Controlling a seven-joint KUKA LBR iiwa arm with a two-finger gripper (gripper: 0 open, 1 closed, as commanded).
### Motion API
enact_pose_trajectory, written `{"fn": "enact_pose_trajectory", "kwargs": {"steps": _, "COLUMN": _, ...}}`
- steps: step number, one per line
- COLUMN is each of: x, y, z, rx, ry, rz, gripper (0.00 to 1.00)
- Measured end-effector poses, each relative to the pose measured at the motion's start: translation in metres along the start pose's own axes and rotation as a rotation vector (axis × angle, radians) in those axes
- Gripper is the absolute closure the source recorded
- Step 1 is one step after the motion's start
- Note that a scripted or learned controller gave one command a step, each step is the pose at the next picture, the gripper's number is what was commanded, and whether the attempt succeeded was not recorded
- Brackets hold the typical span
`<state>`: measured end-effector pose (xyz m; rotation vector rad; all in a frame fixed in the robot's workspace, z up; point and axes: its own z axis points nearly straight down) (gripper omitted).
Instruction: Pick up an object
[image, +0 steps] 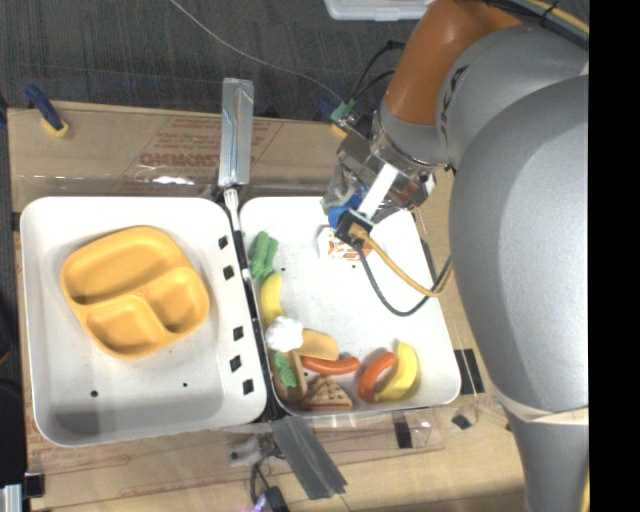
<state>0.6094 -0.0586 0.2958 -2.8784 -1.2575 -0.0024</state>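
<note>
Grey arm (520, 200) overhangs a banana (270, 298) (long axis running near-to-far).

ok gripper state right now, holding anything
gripper: low over the right bin's far end; cannot be told whether it is open, closed or holding anything.

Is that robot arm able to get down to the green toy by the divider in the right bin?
Probably yes. The green toy lies uncovered at the right bin's left wall, and the gripper hangs above the same bin. The wall beside it may crowd one finger.
</note>
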Motion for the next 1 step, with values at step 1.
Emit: {"fn": "enact_pose_trajectory", "kwargs": {"steps": 1, "x": -0.0505, "y": -0.0419, "z": -0.0526, "rx": 0.002, "ry": -0.002, "rz": 0.236, "gripper": 1.0}}
